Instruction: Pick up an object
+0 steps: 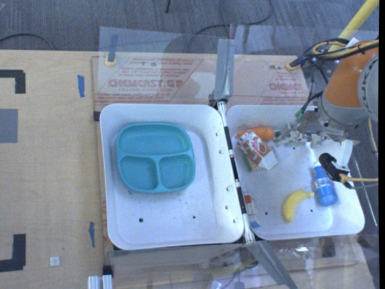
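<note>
Your end effector [293, 134] hung low over the upper part of the right bin [343, 224], reaching in from the right under the orange-banded wrist. Its tips were too small and cluttered to read, so you could not tell whether they stood apart or together, and nothing could be seen gripped in them.

The nearest candidate was the small carton [255, 150], lying on the bin floor just to the left of the end effector and slightly toward the camera, its long axis running on a diagonal from upper left to lower right. An orange carrot-like piece [263, 132] lay touching the carton's upper edge, between it and the end effector, which I judge could get in the way of a clean approach.

Farther off, toward the near edge of the same bin, you had a banana [295, 204] curving upward to the right, and a blue bottle [323, 189] just beside it. The teal divided plate [155, 157] sat in the left bin [120, 221], well apart from the arm.
</note>
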Robot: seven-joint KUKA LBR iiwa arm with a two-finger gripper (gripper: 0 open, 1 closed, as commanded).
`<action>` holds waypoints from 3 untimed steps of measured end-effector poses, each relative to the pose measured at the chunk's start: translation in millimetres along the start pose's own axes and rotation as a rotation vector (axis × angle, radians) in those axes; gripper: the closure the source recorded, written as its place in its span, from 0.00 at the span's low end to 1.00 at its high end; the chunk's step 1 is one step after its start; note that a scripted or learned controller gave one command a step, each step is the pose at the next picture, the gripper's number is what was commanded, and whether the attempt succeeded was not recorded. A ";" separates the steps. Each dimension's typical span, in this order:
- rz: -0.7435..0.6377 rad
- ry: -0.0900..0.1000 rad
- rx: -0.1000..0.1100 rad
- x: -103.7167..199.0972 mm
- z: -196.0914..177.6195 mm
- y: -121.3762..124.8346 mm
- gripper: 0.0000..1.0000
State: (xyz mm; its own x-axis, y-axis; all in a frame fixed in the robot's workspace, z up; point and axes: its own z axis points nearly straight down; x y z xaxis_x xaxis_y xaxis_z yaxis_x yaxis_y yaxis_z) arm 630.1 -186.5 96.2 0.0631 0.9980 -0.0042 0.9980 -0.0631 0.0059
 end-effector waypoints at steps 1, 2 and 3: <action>-0.065 0.000 0.038 7.2 12.6 28.7 0.00; -0.060 -0.006 0.011 8.0 0.3 34.6 1.00; -0.143 0.004 0.005 71.7 -116.0 15.3 1.00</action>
